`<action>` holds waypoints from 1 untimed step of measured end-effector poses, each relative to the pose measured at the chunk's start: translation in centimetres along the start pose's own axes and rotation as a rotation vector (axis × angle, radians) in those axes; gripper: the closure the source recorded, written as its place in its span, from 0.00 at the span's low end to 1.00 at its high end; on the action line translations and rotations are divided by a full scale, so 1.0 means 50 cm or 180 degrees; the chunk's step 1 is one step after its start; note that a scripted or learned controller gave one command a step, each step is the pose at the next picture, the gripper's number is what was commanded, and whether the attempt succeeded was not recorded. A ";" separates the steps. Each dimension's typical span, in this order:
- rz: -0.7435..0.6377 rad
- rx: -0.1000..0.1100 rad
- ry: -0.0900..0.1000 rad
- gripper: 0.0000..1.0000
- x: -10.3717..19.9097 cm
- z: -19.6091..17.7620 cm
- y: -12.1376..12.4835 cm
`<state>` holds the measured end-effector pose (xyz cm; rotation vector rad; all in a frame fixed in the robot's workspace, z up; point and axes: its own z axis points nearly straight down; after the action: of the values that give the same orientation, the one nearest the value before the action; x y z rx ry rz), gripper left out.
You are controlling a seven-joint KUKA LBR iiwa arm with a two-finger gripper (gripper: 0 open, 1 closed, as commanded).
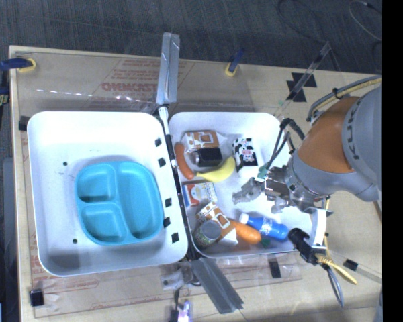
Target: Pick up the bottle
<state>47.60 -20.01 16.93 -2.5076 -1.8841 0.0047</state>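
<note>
A robotics lab bench, indicated by the pale wooden benchtop (87, 72) clamped at its edges, two shallow white plastic bins (47, 139) fixed side by side, loose black cables (363, 9) on dark carpet.

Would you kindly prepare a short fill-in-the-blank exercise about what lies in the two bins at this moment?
1. The divided plate in the left bin is ____ in colour.
2. The blue bottle lies on its side in the ____ bin.
3. The banana in the right bin is ____ in colour.
4. The gripper is above the ____ bin.

Missing words: blue; right; yellow; right
</note>
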 end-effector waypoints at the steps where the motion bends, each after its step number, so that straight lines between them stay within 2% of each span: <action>1: 0.0541 -0.0010 0.0003 0.00 -0.002 -0.125 0.002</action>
<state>47.72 -20.13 23.17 -2.6605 -1.6656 0.0011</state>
